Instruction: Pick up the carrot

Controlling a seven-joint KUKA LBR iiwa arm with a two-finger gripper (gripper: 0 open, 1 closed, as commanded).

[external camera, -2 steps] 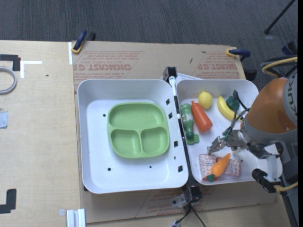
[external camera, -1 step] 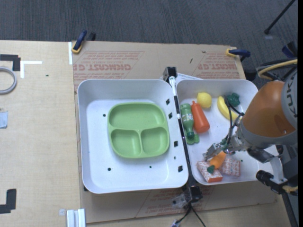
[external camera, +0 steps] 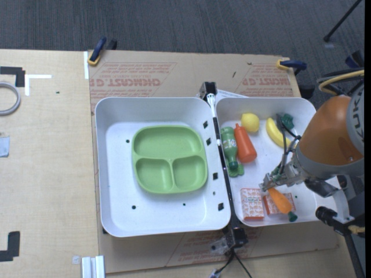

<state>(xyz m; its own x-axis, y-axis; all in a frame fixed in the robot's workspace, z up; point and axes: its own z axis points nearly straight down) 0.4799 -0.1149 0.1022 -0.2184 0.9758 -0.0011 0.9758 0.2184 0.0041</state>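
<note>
Carrot (external camera: 280,202) rt bin, jaws (external camera: 271,182) just above

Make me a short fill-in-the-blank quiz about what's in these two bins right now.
1. The green divided plate lies in the ____ bin.
2. The carrot lies in the right bin, beside a small ____ carton.
3. The lemon and the banana are both ____ in colour.
4. The claw hangs just above the ____.

Missing words: left; red; yellow; carrot
</note>
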